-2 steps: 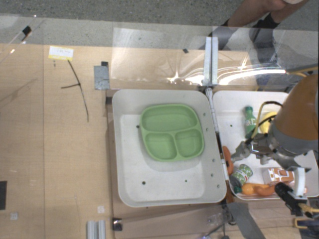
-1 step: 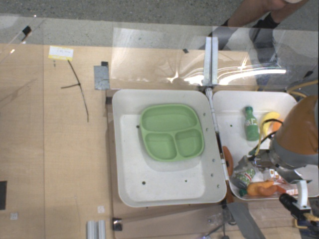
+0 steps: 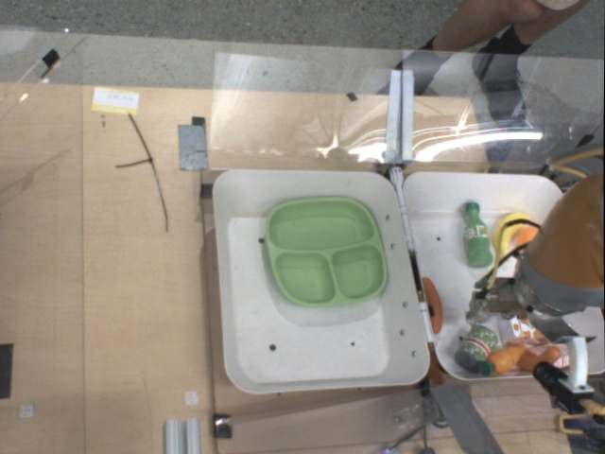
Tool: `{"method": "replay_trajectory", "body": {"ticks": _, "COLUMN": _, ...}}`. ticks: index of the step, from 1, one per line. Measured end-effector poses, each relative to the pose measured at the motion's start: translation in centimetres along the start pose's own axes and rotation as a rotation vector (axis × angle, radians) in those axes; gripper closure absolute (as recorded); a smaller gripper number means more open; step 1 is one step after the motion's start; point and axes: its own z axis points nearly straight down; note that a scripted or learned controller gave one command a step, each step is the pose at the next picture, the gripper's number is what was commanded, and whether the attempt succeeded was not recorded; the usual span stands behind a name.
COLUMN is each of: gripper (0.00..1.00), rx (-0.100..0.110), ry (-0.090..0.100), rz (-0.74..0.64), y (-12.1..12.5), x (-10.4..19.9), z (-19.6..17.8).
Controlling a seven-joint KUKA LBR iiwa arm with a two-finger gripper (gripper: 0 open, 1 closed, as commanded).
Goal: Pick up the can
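High slanted view over both bins (image 3: 222, 253)

The wooden surface (image 3: 95, 282) carries two shallow white bins side by side. In the left bin (image 3: 236, 348) lies a green plate (image 3: 326, 251) with three compartments, towards the far side of the bin. In the right bin (image 3: 437, 206) a green bottle (image 3: 476, 234) lies near the far wall, and a yellow banana (image 3: 515, 226) is just to the right of it. A red sausage (image 3: 432, 303) rests at the left wall of this bin. An orange thing (image 3: 520, 356), maybe a carrot, lies near the near wall. On the far left of the surface there is a yellow label (image 3: 115, 100) and a thin dark cable (image 3: 151, 173).
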Motion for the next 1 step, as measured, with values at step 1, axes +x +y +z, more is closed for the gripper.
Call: {"method": "replay_trajectory", "body": {"ticks": 1, "gripper": 0.0, "rx": 0.0, "ry": 0.0, "rz": 0.0, "y": 0.0, "x": -0.01, "z": 0.0}}
